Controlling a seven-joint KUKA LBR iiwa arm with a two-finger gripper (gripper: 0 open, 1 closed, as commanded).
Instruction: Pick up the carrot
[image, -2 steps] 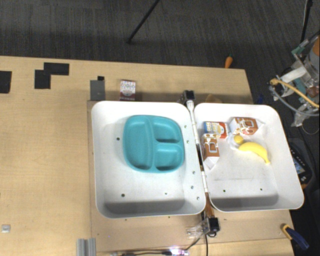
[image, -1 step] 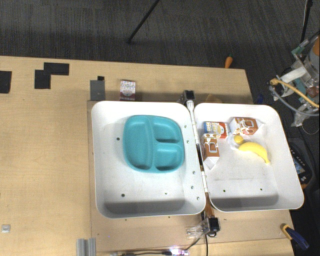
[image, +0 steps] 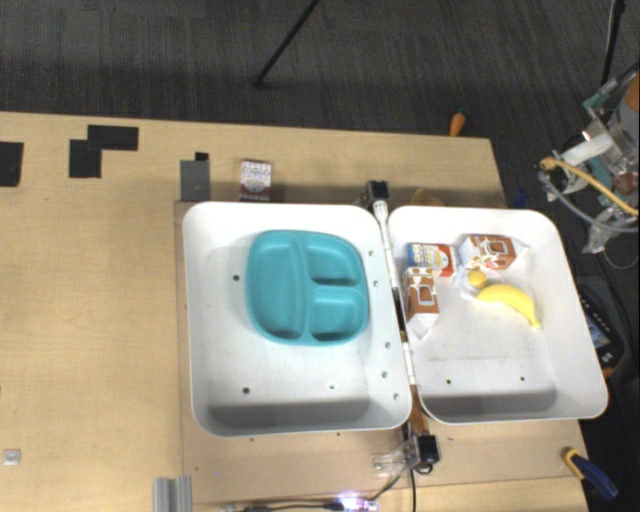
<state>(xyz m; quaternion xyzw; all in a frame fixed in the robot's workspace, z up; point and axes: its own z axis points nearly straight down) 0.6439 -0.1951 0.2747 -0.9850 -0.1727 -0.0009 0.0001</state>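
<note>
- Near the right bin's (image: 560, 400) far edge lie a banana (image: 508, 300) and three small cartons (image: 430, 260).
- Left bin (image: 215, 400) holds a teal tray (image: 305, 285).
- Whether the gripper is open or closed cannot be told.

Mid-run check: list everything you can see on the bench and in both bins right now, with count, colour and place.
bench: 1, light wood, under both bins.
white bins: 2, side by side; left bin, right bin.
divided plate: 1, teal, middle of the left bin.
banana: 1, yellow, right bin, upper right part.
small cartons: 3, white with brown and orange print, right bin: one at the top left, one just below it by the left wall, one at the top, beside the banana.
small printed tag: 1, white and dark, on the bench behind the left bin.
black patches: several, on the bench at far left.
carrot: I cannot make one out in either bin.
robot hardware: grey with cables, at the right edge, off the bins; gripper state cannot be told.
</note>
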